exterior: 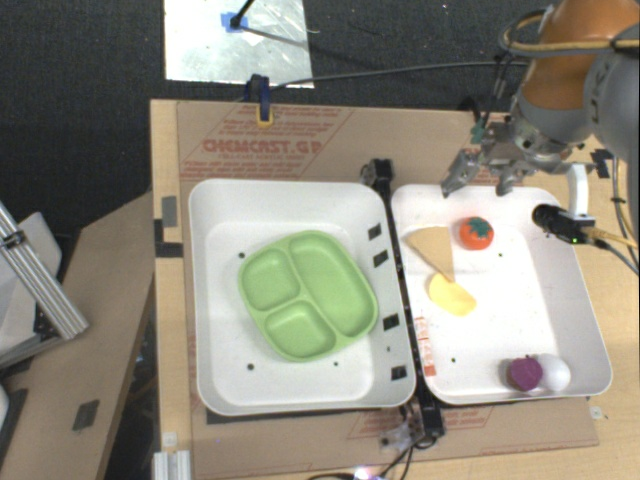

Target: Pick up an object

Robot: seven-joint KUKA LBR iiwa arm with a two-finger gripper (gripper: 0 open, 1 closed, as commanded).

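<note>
My gripper (481,180) hangs open over the far edge of the right bin (575,298), with nothing between its fingers. Just in front of it lies a small red tomato-like piece with a green top (476,232). A pale yellow cheese wedge (433,250) sits to the left of that piece, and a yellow lump (451,295) lies below the wedge. A purple object (524,373) and a white ball (553,375) rest together at the near right corner of the same bin.
The left bin (215,268) holds a green divided plate (305,294). A black clip rail (392,268) runs between the bins. The grey arm with its orange band (585,38) and cables comes in from the upper right. A foil sheet (235,28) lies behind the bench.
</note>
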